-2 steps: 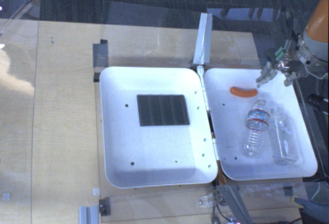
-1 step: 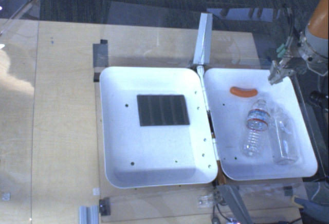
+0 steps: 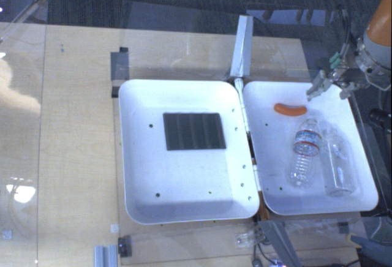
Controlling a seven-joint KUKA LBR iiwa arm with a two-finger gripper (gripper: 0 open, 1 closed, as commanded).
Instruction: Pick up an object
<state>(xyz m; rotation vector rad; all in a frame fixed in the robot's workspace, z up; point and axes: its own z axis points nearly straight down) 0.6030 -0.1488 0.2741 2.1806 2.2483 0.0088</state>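
The right bin (image 3: pixel 361 198) holds three things. An orange sausage-shaped piece (image 3: pixel 290 109) lies near its far edge. A clear plastic water bottle (image 3: pixel 304 150) with a blue and red label lies in the middle. Beside it on the right lies a second clear bottle or tube (image 3: pixel 337 168). My gripper (image 3: pixel 329 92) hangs over the bin's far right corner, up and to the right of the orange piece. It is open, with nothing between its fingers.
In the left bin (image 3: pixel 135 186) a dark grey ribbed rectangular pad (image 3: pixel 194 131) lies flat. A metal divider post (image 3: pixel 241 54) rises behind the seam between the bins. The wooden bench (image 3: pixel 67 137) extends to the left.
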